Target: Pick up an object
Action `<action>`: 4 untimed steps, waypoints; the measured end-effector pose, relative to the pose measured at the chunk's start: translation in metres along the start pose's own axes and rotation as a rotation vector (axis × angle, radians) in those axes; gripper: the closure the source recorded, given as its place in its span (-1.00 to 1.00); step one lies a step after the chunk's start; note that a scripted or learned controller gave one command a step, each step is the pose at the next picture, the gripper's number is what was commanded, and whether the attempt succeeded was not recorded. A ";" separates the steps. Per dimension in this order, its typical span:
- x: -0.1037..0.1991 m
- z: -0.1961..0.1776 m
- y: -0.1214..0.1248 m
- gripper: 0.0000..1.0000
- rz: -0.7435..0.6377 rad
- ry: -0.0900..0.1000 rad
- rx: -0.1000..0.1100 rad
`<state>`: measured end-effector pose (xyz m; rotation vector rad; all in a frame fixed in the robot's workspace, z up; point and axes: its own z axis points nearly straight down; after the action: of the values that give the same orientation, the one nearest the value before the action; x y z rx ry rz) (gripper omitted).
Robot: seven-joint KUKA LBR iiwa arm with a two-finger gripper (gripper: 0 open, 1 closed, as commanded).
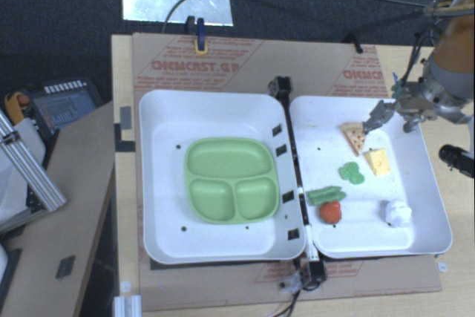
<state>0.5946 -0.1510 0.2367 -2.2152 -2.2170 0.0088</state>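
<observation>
Grey metal fingers of the gripper [392,115] spread apart above the far side of the right white plastic bin [427,182], with nothing between them. Just left of one fingertip lies a tan wedge-shaped pizza slice toy [355,136]; nearer sit a yellow cheese block [378,161], a small green leafy piece [352,173], a green pea pod [325,194], a round red tomato [331,212] and a white lumpy object [398,212]. The left white bin [156,122] holds a smooth green three-compartment tray [227,180]. Beneath both, brown cardboard [223,56] reads "CHEMCAST GP" in red.
</observation>
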 end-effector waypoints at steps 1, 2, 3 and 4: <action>0.000 -0.006 0.002 -1.00 -0.002 -0.002 -0.011; -0.005 0.047 0.012 -1.00 -0.001 -0.002 -0.009; -0.007 0.090 0.009 -1.00 0.000 -0.001 -0.008; -0.006 0.146 0.014 -1.00 -0.001 -0.007 -0.019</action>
<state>0.6073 -0.1567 0.0905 -2.2267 -2.2317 -0.0037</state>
